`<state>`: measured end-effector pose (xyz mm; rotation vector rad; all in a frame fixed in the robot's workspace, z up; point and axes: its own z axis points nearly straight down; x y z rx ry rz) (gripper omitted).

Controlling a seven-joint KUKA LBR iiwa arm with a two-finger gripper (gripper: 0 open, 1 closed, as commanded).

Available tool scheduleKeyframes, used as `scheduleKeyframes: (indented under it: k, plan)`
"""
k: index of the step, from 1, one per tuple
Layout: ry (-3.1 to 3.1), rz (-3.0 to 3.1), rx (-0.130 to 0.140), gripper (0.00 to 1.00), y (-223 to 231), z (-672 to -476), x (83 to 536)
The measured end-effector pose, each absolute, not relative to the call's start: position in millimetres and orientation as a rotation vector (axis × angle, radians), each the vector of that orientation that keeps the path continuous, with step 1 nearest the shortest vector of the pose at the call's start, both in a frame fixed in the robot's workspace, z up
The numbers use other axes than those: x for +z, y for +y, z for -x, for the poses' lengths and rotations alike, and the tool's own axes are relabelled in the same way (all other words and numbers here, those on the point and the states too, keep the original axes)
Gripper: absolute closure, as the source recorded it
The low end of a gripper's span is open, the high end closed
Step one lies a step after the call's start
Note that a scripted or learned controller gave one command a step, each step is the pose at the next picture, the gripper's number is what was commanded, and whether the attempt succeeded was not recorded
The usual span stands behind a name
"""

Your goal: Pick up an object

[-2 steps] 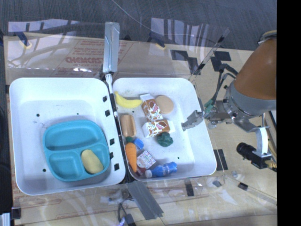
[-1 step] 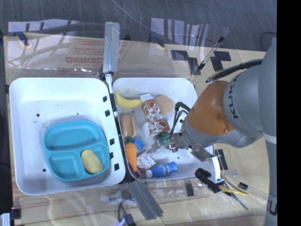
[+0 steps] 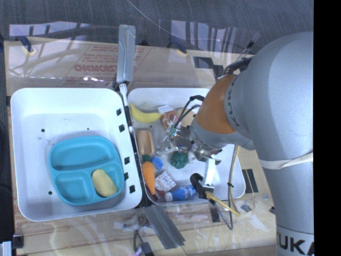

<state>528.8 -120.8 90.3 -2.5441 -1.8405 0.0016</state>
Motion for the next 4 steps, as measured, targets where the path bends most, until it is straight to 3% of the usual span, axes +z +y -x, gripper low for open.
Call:
scheduleKeyframes:
  k: [1, 2, 3, 4]
  plan:
    - [-2.276, 2.168, 0.0, 0.0, -142, -576.2, 130]
    - [-2.271, 2.174, -0.005, 0.0, -171, -537.7, 94]
    - [-2.059, 2.375, 0.0, 0.0, -205, -531.1, 144]
    - [-2.219, 2.231, -0.005, 0.0, -131, -529.5, 94]
